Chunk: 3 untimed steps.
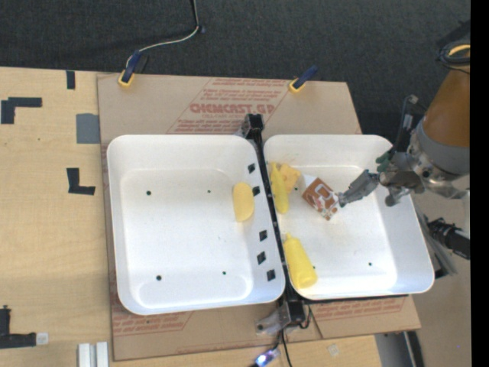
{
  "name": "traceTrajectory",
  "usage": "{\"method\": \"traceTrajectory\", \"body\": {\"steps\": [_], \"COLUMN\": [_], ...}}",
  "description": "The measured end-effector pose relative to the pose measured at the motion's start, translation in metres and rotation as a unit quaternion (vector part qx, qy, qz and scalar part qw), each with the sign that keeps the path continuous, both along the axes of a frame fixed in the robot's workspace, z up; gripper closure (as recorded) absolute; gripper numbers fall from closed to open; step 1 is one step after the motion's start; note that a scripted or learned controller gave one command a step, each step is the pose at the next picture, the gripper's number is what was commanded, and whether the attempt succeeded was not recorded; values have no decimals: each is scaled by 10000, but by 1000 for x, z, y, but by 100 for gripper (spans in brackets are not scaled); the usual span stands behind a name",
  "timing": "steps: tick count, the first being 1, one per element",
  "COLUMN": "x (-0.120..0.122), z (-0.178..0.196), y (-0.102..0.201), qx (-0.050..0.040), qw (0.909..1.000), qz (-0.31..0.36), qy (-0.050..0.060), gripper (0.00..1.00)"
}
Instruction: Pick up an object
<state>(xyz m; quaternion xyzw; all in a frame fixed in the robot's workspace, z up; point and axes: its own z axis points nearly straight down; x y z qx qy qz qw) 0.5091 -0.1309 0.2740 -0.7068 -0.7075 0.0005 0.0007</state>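
Note:
A brown and white block [320, 196] lies tilted in the middle of the right bin [382, 270]. My gripper [367, 196] hangs over the right part of that bin, open, with nothing between its fingers. One dark finger [356, 189] slants down to the left, and its tip ends right beside the block's right edge. A yellow piece [280, 187] lies against the right bin's left wall, and a yellow cylinder [299, 262] sits near its front left corner. Another yellow piece [243, 202] rests in the left bin [153, 228] near the divider.
The two bins meet at a black clip strip [262, 205] on a cardboard sheet [221, 105]. The grey and orange arm [447, 121] rises at the right edge. A cable [168, 44] runs across the dark floor behind the bench.

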Motion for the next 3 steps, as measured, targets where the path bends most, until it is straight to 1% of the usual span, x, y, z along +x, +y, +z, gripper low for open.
{"method": "traceTrajectory", "body": {"steps": [1, 2, 3], "x": [0, 72, 52], "z": [10, 180, -70], "y": [1, 49, 100], "qx": [1, -13, 8], "qw": [10000, 9999, 10000], "qz": [8, 40, 11], "qy": [4, -115, 78], "gripper": [100, 100, 100]}}
